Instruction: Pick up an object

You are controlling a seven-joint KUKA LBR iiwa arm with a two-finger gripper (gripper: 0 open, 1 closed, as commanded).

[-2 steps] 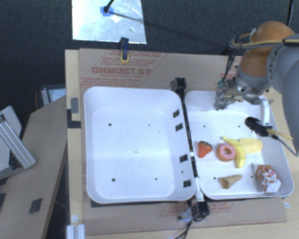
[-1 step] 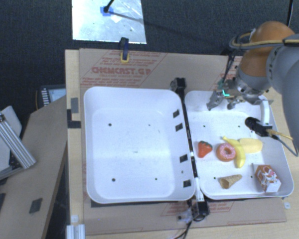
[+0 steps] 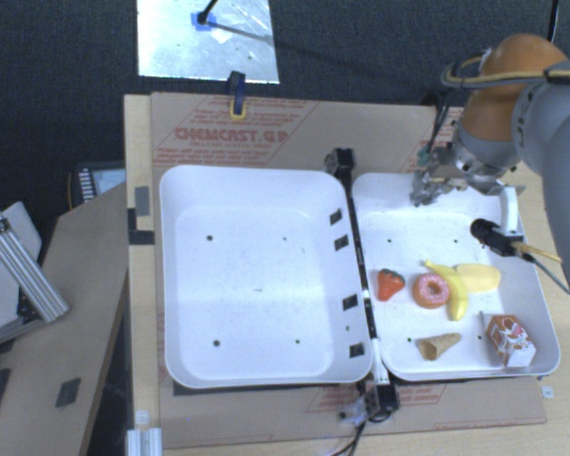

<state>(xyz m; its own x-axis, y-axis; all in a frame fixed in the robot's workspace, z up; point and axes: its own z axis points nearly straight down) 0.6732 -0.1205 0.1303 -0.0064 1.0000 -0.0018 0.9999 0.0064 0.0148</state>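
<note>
You are seeing the gripper (image 3: pixel 427 194) hovering over the right bin's (image 3: pixel 399 217) far edge, its opening unclear. The strawberry (image 3: pixel 390 283), donut (image 3: pixel 431 291) and banana (image 3: pixel 453 289) are lying well apart from it, nearer the front.

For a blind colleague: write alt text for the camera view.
A grey arm's gripper hovers over the right bin's far edge, away from a strawberry, donut, banana, cone and small box nearer the camera.
</note>
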